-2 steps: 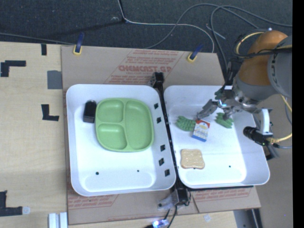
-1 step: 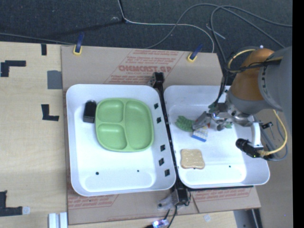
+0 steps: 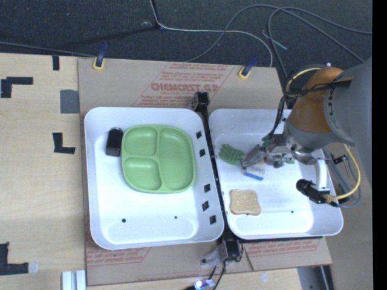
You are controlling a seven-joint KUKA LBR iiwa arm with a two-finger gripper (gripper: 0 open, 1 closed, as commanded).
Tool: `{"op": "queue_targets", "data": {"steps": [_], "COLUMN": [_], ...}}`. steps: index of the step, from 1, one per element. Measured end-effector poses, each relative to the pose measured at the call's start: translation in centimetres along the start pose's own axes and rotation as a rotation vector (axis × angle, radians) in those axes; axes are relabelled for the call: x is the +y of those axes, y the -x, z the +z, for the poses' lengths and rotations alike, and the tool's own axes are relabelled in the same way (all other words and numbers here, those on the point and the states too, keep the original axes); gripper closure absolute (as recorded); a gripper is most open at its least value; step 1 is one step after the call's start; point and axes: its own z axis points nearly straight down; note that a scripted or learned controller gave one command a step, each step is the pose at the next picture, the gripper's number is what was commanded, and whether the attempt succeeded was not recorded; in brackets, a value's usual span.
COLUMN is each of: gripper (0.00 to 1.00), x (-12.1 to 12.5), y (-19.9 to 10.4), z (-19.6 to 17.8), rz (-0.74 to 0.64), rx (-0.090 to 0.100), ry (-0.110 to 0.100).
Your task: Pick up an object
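In the right bin (image 3: 302, 222), my gripper (image 3: 259, 161) hangs low in the middle, reaching in from the right. A small blue and white item (image 3: 256, 173) lies right under it, partly covered by it. Just left of the gripper a green leafy piece (image 3: 230, 154) rests near the divider. A slice of toast (image 3: 245, 202) lies flat towards the bin's front. The view shows nothing held by the gripper.
The left bin (image 3: 103, 222) holds a green divided plate (image 3: 159, 158) with a small black block (image 3: 114, 142) at its left. A black divider (image 3: 208, 162) runs between the bins. Cables (image 3: 338, 192) hang off the arm at the right.
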Motion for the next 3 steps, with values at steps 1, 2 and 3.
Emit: {"op": "queue_targets", "data": {"steps": [1,2,3], "gripper": [1.00,1.00,1.00], "x": [0.1,0.1,0.5], "y": [0.0,0.8,0.5], "z": [-1.1,-7.1,-13.1], "rz": [-0.001,0.001,0.000], "rx": [-0.001,0.001,0.000], "ry": [0.002,0.005,0.003]}}
